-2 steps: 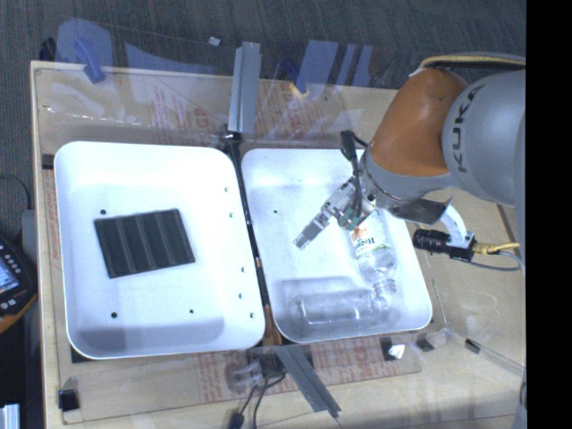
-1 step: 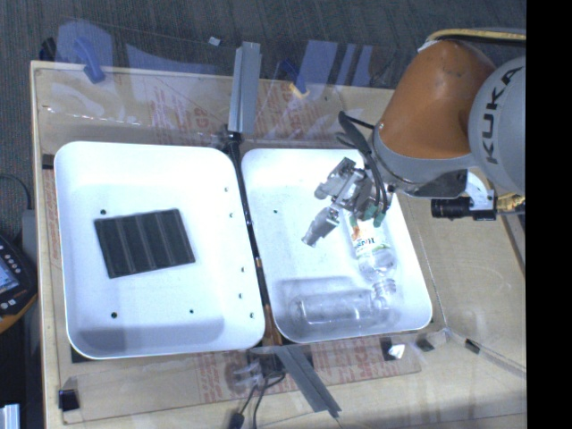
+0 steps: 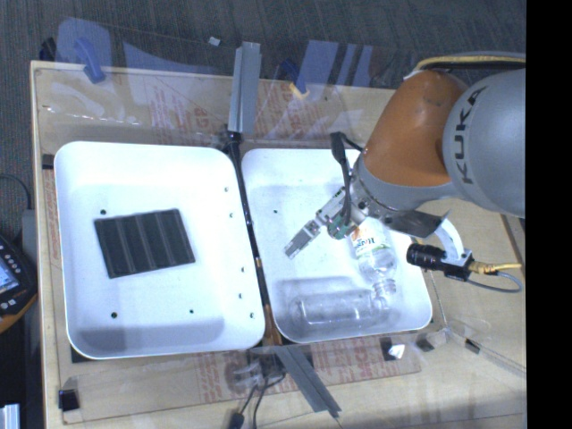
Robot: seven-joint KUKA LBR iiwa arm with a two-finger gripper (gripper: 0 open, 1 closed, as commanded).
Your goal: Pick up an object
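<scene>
The big grey-and-orange arm leans in over the right bin, its gripper stretched out low above the bin floor — whether it is wide or narrow I cannot tell. Well off to the gripper's left sits the left bin, a dark ribbed mat lying flat in it. Just below the gripper lies a clear plastic bottle on its side — a smaller labelled bottle lies to the gripper's right, under the wrist.

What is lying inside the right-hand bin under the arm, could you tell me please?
The right bin holds two clear plastic bottles: one lying along its near wall, another slanting beside the gripper. The arm covers the bin's far right corner, so anything there is hidden.
</scene>
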